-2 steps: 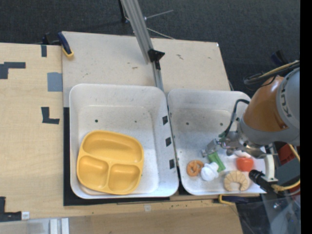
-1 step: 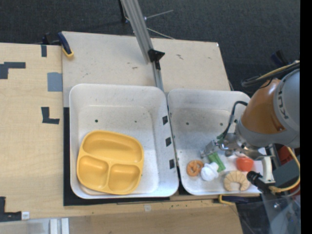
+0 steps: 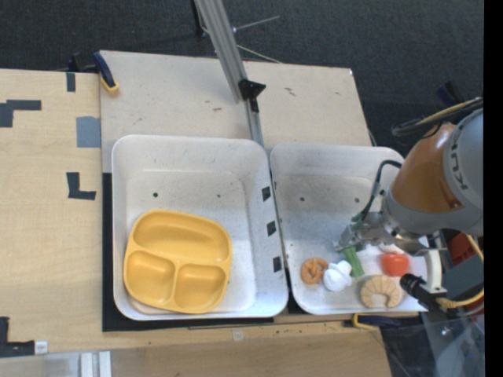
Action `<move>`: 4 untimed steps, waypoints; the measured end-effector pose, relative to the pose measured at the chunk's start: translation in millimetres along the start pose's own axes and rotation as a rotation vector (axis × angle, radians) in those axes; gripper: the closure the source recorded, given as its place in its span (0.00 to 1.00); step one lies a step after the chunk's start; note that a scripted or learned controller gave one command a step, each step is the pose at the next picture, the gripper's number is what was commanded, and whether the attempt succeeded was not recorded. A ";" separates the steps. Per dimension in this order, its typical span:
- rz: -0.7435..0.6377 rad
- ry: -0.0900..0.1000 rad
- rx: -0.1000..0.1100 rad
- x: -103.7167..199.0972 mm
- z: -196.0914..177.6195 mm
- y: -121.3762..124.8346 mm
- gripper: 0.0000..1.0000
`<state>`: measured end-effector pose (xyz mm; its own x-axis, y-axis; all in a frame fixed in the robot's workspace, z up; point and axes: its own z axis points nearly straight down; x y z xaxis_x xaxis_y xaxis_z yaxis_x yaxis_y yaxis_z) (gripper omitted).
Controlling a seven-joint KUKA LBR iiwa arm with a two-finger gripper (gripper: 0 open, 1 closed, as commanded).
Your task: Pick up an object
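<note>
Over the right bin's near corner, my jaws hang just above the food toys.

From the right bin [image 3: 314,171] down to my jaws [image 3: 355,240]: whether they are wide or narrow I cannot tell. Directly below lies a green stick [image 3: 353,262], long axis running toward the bin's near edge; white lump [image 3: 338,276] and pretzel [image 3: 313,270] lie left, croissant [image 3: 381,290] and tomato [image 3: 394,263] right. No readable writing.

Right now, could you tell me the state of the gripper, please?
Gripper: low in the right bin over the toy food; open or closed cannot be told.
</note>
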<state>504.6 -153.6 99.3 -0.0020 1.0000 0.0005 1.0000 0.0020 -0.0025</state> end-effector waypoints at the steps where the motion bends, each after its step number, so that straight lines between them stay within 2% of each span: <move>1: 0.001 -0.001 -0.004 -0.6 -41.7 0.5 1.00; 2: 0.000 -0.001 -0.005 0.7 -84.8 5.9 1.00; 3: 0.001 -0.002 -0.006 -3.0 -133.6 -2.4 1.00; 4: -0.005 0.001 -0.001 43.6 -126.3 24.5 1.00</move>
<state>529.3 -110.0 225.6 -0.0068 1.0000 0.0018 1.0000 0.0068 -0.0013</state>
